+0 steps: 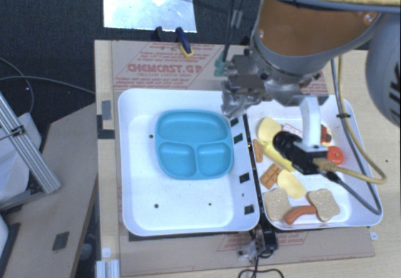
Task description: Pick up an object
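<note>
Gripper (233, 102) position: low at the far end of the wall shared by the two bins, over the far right corner of the left bin (135, 164). It is seen from behind, under the wrist housing, so it cannot be told whether it is wide or narrow.

Left bin contents: one blue divided plate (191, 153), lying flat near the middle of the bin, with three compartments. Its far right corner lies just beside the gripper.

Right bin (360, 208) contents, all toy food pieces and all apart from the gripper:
- yellow piece (268, 128), far left area, nearest to the gripper;
- orange strip (258, 151), just beside the shared wall;
- waffle piece (270, 175), nearer the camera than the strip;
- second yellow piece (291, 184), just beside the waffle piece;
- left bread slice (277, 199) and right bread slice (324, 203), near the front wall;
- sausage (299, 213), between the two slices;
- red-orange round piece (336, 156), toward the right side.

Both bins rest on a cardboard sheet (156, 67) printed with red lettering.
</note>
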Available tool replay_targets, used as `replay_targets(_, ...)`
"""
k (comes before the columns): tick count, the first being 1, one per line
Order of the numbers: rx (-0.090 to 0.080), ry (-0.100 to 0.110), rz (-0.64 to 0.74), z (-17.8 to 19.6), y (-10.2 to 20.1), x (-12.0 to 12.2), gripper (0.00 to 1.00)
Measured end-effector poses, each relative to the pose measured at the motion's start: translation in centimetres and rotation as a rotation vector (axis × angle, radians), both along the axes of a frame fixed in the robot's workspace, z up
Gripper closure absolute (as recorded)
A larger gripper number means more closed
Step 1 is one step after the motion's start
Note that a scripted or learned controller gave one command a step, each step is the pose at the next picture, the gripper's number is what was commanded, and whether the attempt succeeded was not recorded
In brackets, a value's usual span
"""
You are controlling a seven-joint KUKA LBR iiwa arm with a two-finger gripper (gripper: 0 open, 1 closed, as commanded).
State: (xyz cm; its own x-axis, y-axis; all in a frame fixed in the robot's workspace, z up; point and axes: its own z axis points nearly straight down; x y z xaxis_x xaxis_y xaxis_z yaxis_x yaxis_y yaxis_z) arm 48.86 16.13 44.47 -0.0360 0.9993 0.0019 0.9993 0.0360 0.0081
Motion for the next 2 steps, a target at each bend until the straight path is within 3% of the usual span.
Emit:
replay_targets(1, 0.000, -0.002, 0.007, 1.1, 0.0, 0.1, 1.00)
replay_targets(2, -0.005, 0.016, -0.029, -9.2, 5.2, 1.0, 1.00)
